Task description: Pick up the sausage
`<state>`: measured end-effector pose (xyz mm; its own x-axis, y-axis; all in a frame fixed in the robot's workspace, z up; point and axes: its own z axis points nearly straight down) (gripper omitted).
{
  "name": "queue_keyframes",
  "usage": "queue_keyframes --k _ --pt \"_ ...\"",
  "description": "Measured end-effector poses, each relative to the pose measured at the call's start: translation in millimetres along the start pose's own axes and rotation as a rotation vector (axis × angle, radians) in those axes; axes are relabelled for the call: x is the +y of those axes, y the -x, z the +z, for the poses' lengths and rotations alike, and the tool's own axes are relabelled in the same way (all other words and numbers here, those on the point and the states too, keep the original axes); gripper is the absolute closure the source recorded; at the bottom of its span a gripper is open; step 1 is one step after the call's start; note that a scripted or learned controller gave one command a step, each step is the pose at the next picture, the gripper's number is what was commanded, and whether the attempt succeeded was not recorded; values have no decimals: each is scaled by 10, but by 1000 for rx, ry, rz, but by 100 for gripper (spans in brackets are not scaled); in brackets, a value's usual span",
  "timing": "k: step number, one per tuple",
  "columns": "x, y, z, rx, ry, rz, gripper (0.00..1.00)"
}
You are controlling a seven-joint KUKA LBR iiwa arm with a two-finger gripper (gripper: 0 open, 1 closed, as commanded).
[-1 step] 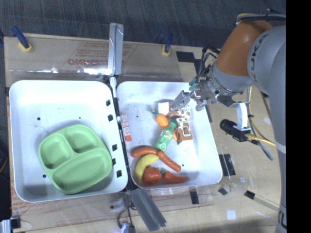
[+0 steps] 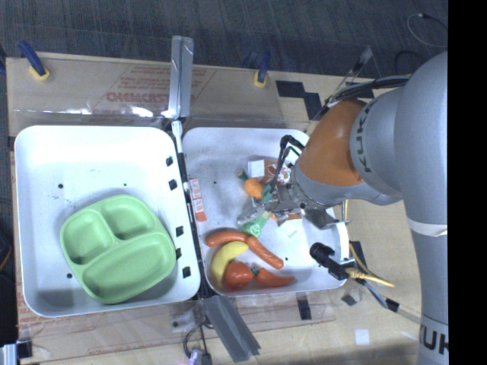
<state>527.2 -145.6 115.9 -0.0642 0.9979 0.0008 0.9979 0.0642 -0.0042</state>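
We see the smooth orange-red sausage (image 2: 225,238), a short glossy curved link, lying just above the yellow banana (image 2: 224,257) near the right white bin's (image 2: 221,154) lower left corner. The two-finger gripper (image 2: 275,200) hangs up-right of the banana; we cannot tell its grip.

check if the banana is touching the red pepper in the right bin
Touching. The camera view shows the banana curving down onto the red pepper with no white bin floor between them, near the right bin's front edge.

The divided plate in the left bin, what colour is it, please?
Light green, seen in the camera view.
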Motion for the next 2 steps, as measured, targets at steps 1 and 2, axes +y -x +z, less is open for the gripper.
queue_keyframes --k 1,2 --pt "-503 146 232 -1 6 11 0" --pt "-483 -392 252 1 1 -44 0"
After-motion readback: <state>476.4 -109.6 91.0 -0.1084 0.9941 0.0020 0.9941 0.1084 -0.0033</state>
